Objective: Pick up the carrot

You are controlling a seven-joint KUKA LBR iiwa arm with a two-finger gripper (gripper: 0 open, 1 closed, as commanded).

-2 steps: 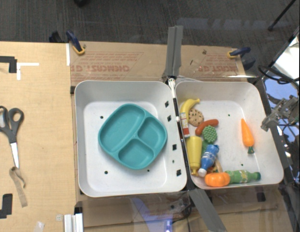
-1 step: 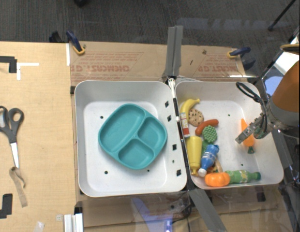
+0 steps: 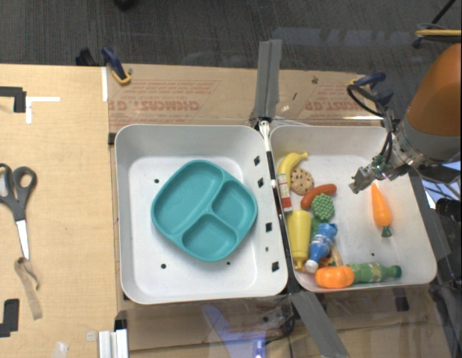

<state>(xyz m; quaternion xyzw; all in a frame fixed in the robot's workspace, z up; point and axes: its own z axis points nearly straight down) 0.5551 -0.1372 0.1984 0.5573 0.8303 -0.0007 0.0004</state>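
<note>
Where the gripper (image 3: pixel 363 179) hovers (fingers' state unclear), carrot (image 3: pixel 381 207) just beside, unheld

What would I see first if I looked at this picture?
Probably the big teal plate with three sections, alone in the left bin. Next, the heap of toy food along the right bin's left side, and the orange carrot lying apart, just below the robot's hand.
</note>
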